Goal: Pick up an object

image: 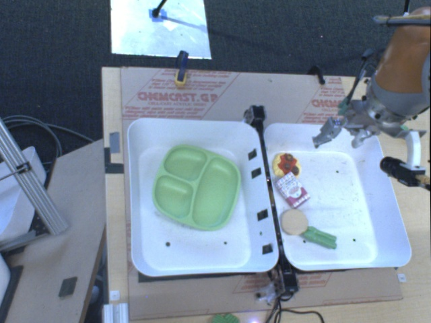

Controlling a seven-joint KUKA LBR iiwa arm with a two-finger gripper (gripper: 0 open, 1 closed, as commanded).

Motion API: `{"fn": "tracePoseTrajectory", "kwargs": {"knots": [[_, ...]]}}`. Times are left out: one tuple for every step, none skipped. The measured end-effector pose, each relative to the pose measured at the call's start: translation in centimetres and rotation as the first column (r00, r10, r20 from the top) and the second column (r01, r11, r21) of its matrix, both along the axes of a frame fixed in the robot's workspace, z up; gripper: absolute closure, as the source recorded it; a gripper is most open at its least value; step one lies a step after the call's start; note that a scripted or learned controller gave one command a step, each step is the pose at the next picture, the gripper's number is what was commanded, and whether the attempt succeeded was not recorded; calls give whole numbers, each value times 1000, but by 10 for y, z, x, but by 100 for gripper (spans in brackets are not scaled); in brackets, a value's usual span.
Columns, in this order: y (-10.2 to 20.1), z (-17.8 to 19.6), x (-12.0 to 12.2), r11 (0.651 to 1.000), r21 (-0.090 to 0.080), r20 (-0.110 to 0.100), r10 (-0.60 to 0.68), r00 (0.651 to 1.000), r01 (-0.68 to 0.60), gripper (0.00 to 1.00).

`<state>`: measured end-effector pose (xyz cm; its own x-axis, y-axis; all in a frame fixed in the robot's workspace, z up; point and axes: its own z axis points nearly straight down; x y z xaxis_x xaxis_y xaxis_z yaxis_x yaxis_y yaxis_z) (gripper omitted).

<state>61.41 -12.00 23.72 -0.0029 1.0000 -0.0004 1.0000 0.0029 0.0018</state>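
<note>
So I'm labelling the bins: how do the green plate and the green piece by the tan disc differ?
The plate is pale green, large and has three compartments; it lies in the left bin. The green piece is darker, small and elongated; it lies in the right bin, beside the tan disc. Both are green and lie flat.

both bins (202, 261) glossy white plastic. green divided plate (196, 188) smooth matt plastic. bench board (202, 93) looks like printed cardboard. floor (54, 39) dark, rough carpet.
</note>
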Motion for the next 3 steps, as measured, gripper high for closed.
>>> {"fn": "tracePoseTrajectory", "kwargs": {"knots": [[29, -86, 2, 1000, 2, -6, 4, 1000, -4, 0], [31, -154, -68, 1000, 3, -11, -3, 1000, 3, 0], [23, -152, -46, 1000, 0, 1, -1, 1000, 1, 0]]}}
